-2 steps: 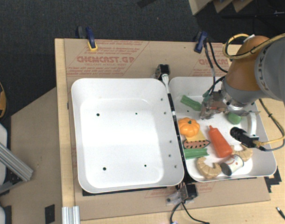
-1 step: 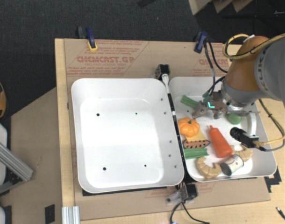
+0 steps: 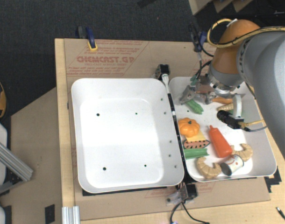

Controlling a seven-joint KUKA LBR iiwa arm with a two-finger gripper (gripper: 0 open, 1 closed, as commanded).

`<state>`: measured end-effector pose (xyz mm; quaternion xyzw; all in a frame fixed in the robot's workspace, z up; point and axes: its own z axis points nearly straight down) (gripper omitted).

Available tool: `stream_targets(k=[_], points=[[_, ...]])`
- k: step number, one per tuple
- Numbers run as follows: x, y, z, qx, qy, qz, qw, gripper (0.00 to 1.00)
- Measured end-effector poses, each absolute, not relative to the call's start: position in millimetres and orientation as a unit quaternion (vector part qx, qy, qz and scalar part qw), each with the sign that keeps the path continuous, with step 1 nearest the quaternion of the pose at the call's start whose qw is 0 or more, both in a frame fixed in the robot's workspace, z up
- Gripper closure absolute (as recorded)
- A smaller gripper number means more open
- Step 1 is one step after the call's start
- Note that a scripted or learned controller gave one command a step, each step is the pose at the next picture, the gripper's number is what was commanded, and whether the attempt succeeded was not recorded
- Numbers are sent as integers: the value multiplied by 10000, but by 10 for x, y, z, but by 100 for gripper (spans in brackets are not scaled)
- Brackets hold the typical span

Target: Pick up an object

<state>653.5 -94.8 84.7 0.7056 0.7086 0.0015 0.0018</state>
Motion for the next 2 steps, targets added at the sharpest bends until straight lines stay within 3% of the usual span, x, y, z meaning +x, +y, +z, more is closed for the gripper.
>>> stream_targets(k=[1, 2], points=[[6520, -966, 960, 7064, 7079, 9, 19, 100], [6247, -255, 1912, 7047, 7095, 35, 21, 100]])
